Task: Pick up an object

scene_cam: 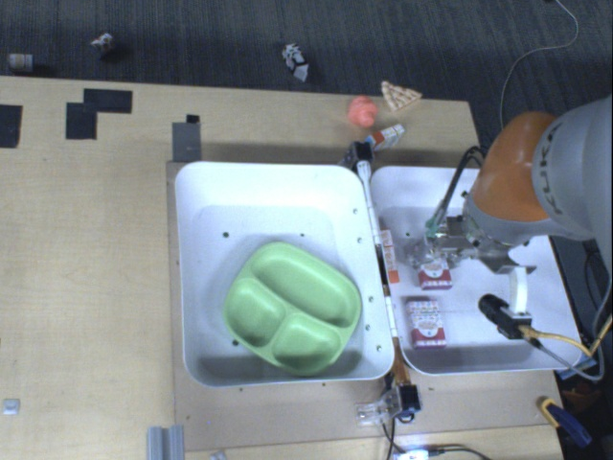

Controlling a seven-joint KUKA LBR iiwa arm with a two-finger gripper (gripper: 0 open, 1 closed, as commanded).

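Gripper (436, 247) low in the right bin (546, 348), at a small red-and-white pack (434, 276)

Whether the gripper is spread or clamped I cannot tell; its tip is a blur of metal just above the pack, seemingly touching its upper edge. A second like pack (426, 322) lies just below, near the bin's front wall, and a green tray (292, 305) sits tilted in the left bin (206, 286). To do this step well, I would centre the gripper over the nearer pack so it straddles the short sides, press down squarely since the pack lies flat, close firmly, then lift straight up, clear of the second pack and the divider between the bins
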